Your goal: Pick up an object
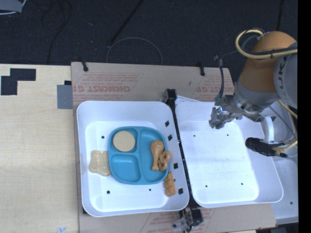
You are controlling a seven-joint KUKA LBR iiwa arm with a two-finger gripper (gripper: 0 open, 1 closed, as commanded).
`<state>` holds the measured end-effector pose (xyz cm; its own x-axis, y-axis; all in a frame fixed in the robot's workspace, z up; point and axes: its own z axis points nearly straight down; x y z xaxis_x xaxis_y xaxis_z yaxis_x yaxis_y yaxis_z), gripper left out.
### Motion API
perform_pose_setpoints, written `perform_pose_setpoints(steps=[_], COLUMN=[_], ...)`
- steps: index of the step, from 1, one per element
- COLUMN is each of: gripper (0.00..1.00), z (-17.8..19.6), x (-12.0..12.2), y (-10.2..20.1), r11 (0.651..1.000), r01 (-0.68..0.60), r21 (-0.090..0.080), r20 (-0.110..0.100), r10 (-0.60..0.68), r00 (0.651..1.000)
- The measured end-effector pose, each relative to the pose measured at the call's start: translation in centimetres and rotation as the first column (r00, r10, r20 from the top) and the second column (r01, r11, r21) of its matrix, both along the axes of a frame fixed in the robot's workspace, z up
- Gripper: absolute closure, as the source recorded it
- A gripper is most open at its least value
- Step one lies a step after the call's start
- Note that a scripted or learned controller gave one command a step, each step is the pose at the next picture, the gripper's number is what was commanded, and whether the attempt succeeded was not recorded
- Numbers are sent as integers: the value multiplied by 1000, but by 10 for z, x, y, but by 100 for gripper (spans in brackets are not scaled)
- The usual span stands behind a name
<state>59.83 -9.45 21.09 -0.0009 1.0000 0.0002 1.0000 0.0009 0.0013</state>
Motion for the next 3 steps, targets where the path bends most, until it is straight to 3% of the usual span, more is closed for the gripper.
perform_pose_setpoints(steps=[1, 3], gripper=[100, 100], z=[43, 42], x=[0, -22], y=[-1, 105], r11=[1000, 1000], r01=[0, -3], r21=[0, 2], r20=[0, -6], r10=[0, 3], r00=[1000, 1000])
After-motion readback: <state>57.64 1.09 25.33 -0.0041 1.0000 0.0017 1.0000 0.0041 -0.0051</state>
